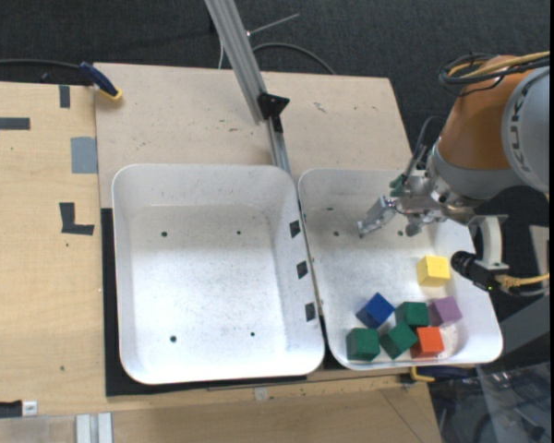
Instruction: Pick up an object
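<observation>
Two white bins (pixel 120 201) occupy the bench. I see the gripper (pixel 377 218) hovering right of centre, jaws spread, grasping nothing. Below it sits a yellow block (pixel 434 269), apart from the clustered blocks. I judge it light, rigid; grip opposite flat faces.

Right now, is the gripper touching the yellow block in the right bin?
Apart. In the camera view the gripper hangs over the upper part of the right bin, and bare white floor separates it from the yellow block lower right.
</observation>
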Controlling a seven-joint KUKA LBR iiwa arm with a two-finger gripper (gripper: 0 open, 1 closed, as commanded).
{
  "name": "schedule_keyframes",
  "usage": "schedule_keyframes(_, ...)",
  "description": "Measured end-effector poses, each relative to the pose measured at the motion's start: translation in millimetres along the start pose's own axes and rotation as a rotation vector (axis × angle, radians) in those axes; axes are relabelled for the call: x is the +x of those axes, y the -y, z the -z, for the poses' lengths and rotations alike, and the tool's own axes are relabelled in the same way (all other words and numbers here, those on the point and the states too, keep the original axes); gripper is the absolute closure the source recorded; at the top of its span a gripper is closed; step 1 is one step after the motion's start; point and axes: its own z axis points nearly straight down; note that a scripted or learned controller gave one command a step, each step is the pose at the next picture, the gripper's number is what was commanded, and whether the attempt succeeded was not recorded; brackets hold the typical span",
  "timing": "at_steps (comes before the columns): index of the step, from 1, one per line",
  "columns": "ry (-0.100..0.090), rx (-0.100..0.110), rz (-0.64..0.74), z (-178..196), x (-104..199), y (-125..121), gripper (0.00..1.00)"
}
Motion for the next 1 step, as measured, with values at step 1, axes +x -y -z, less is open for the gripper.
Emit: schedule_keyframes(1,0.0,-0.001,0.001,-44.9,3.8,-2.8,0.0)
